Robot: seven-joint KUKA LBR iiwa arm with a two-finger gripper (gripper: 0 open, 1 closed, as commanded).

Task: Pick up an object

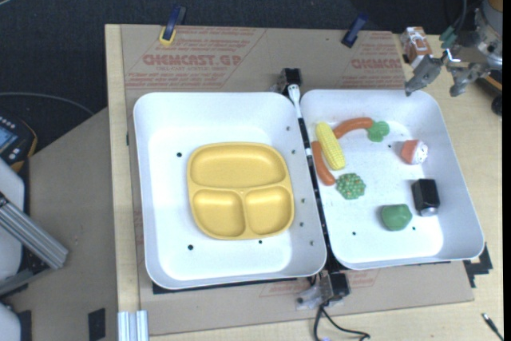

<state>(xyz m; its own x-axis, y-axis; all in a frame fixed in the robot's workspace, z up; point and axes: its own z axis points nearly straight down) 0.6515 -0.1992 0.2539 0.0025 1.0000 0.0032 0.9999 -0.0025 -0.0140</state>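
Camera view shows the pincer (437, 76) spread and holding nothing, poised above the far right corner of the right bin (455, 148), apparently before descending. Toy foods lie below and to its left, nearest the red-and-white piece (413, 151), then the green ball (378, 130).

arm (487, 20) cut off by the right edge, fingers (421, 76) blurred, small white-red item (413, 151) too small to identify, orange sausage (322, 164) partly hidden under corn cob (330, 145)
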